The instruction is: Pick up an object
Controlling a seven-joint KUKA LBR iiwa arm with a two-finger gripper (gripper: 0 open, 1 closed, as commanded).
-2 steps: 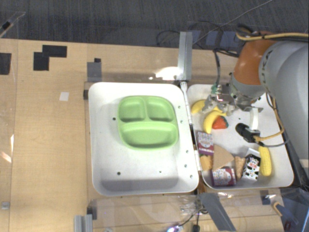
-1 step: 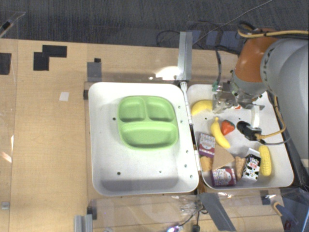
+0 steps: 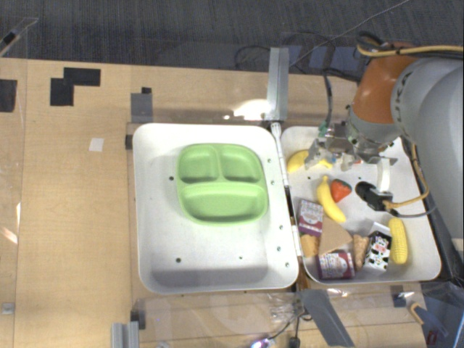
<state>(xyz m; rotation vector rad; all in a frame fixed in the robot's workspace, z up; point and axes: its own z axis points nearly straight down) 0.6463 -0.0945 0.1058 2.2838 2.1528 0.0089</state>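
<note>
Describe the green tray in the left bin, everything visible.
The green tray is a light green, smooth, plastic-looking divided plate with rounded corners. It has three hollows: two smaller ones on the far side, one wide one nearer the camera. It lies flat, upright, near the middle of the left bin, nothing resting in it or touching it.

End effector (image 3: 335, 153) over rt bin (image 3: 428, 267).

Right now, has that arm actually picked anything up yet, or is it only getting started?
Nothing looks picked up yet. The gripper is low over the far end of the right bin, beside a yellow lemon-like piece, with nothing visibly between its fingers. The banana, red piece and corn cob lie in that bin. The green tray sits in the left bin. Grasping and lifting remain.
</note>
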